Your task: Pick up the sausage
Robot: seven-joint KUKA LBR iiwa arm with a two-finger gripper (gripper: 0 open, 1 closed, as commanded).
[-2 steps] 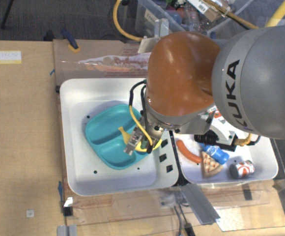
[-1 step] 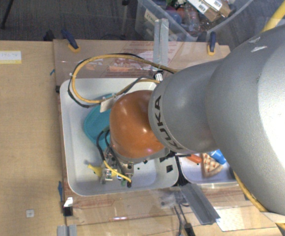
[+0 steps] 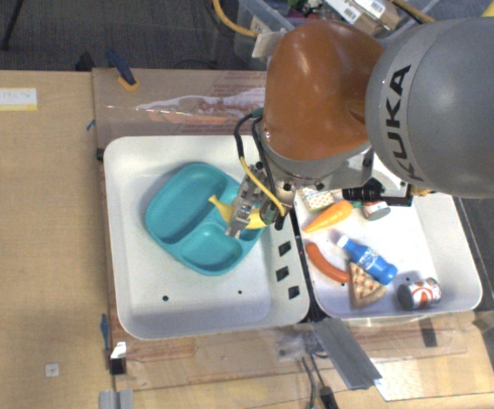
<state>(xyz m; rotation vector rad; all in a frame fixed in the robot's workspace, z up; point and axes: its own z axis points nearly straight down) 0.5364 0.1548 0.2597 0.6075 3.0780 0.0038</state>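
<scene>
The gripper (image 3: 249, 214) hangs over the left bin (image 3: 136, 305), at the right edge of a teal divided dish (image 3: 183, 216), with something yellow (perhaps a banana) (image 3: 224, 206) at its tip. In the right bin (image 3: 460, 262) the sausage (image 3: 326, 262) lies between a carrot (image 3: 328, 216) and a pizza slice (image 3: 365, 285), beside a blue bottle (image 3: 369, 260).

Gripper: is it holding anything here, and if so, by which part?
The gripper pinches a yellow banana near its middle, above the teal tray. The sausage lies untouched.
</scene>
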